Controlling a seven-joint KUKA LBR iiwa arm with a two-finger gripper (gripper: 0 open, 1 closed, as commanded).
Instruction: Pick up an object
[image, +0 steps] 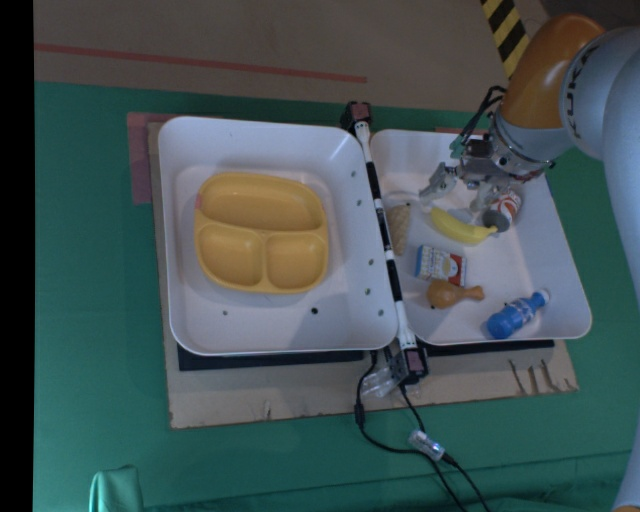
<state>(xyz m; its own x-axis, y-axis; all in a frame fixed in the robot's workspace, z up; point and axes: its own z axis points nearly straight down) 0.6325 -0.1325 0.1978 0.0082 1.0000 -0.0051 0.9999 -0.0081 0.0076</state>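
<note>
My gripper (468, 197) hangs over the back of the right bin (560, 262), fingers spread apart, with nothing between them. A yellow banana (460, 227) lies just below the fingertips. A red and white can (504, 209) lies to the gripper's right, close beside one finger. Nearer the front sit a small white and blue carton (440, 264), a brown toy drumstick (454, 294) and a blue bottle (516, 315). An ice cream cone (399, 224) lies by the bin's left wall.
The left bin (190, 320) holds a yellow divided plate (262, 231). A black divider strip (383, 236) runs between the bins. Cables (420, 440) trail off the bench's front. Green cloth surrounds the cardboard base.
</note>
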